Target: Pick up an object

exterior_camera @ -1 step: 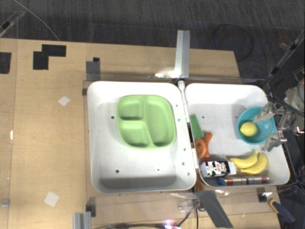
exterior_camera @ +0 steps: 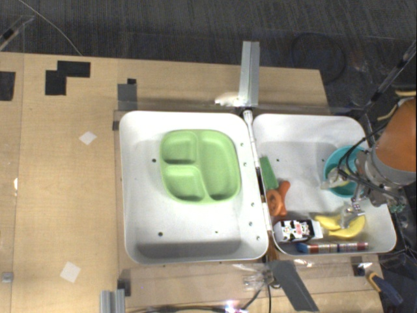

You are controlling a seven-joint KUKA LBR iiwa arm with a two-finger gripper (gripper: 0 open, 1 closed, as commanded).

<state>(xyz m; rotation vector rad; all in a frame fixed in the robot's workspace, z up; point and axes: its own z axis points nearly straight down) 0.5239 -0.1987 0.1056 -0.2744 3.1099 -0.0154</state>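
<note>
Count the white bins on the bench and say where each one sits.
2. The left bin holds a green divided tray. The right bin sits beside it, holding the small items; the arm covers part of it.

Your bench (exterior_camera: 58,194) is a pale wood-coloured board filling the left and centre of the frame. Black block markings (exterior_camera: 65,75) sit at its upper left, and two small pale squares (exterior_camera: 87,137) lie along its left side. A grey metal post (exterior_camera: 249,74) stands at upper centre. Beyond the top edge you have dark carpeted floor (exterior_camera: 195,12), evenly lit.
</note>
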